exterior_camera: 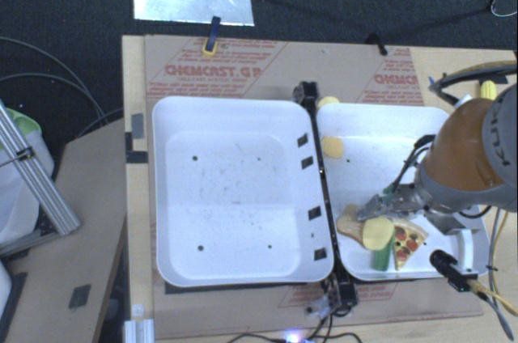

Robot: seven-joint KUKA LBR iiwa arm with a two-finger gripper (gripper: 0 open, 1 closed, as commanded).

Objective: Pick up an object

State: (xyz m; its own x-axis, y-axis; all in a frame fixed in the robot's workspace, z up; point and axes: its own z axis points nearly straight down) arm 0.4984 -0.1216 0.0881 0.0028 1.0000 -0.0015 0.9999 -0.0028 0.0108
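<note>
Camera view has the two-finger gripper low in the right white bin, just beside the yellow round toy and pizza-slice toy, nothing visibly held, so picking remains undone.

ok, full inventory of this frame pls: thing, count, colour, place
white bins: 2, white, side by side on the bench; the right one holds the objects
round yellow piece: 1, yellow, right bin, near its upper left
yellow ball: 1, yellow, at the top rim between the bins
pizza slice toy: 1, red and yellow, right bin, lower edge
yellow lump: 1, yellow, right bin, beside the pizza slice
green piece: 1, green, below the yellow lump
tan piece: 1, tan, left of the yellow lump
cardboard sheet: 1, brown with red print, under the bins
arm: 1, grey with orange band, from the right
gripper: 1, dark, low over the pile in the right bin
</note>
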